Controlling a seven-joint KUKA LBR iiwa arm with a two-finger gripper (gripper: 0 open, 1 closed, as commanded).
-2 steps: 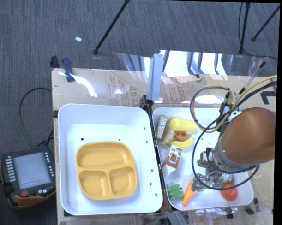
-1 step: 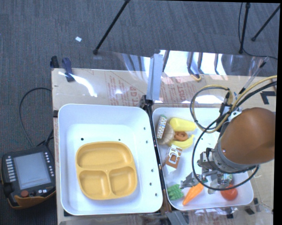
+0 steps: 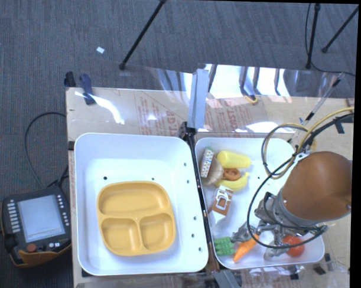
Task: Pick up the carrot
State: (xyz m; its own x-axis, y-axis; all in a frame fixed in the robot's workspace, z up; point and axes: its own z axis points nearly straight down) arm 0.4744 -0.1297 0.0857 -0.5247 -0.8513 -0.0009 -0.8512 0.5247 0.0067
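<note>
Just carrot (image 3: 245,250) near bin (image 3: 271,266) edge

Grey carpet floor (image 3: 66,30); black tripod legs (image 3: 143,30) stand behind the cardboard-topped bench (image 3: 134,109).

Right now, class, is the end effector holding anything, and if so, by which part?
It cannot be told. The end effector sits just above the carrot in the right bin, but no grip shows.
</note>
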